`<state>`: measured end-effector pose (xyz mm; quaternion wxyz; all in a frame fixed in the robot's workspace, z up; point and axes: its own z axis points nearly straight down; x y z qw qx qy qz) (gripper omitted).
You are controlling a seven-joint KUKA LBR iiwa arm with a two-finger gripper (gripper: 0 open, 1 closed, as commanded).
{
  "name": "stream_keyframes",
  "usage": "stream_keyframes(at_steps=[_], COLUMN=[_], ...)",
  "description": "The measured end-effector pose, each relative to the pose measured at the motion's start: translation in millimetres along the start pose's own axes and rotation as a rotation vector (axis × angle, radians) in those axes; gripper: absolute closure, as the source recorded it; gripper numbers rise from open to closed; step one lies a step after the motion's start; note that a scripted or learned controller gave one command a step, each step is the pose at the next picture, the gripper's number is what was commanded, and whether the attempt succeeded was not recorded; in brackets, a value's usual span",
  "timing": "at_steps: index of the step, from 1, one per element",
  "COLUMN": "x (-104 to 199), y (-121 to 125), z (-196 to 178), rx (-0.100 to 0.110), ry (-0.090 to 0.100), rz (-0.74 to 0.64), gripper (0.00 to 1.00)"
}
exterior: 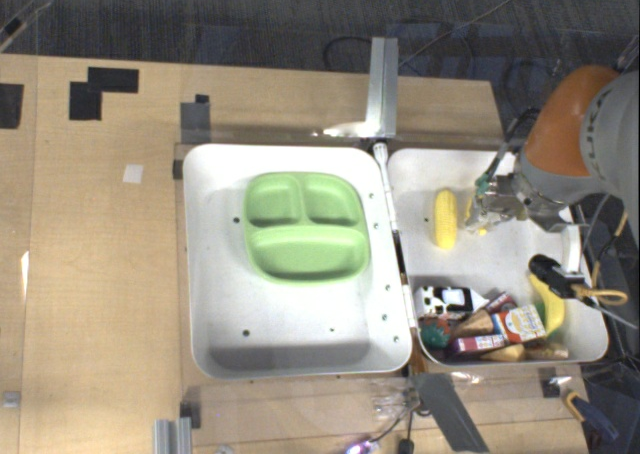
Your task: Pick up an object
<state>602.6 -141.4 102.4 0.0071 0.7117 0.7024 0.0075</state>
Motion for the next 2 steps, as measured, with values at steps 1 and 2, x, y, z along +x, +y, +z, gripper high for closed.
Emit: stream_keyframes(at_steps=[1,2], x=[-1,64], y=[11,1], z=[14,-103], rx=[0.012,0.013], ry=[0.000,0.001], rz=[-0.248,-0.178], gripper=[1.00,1.00])
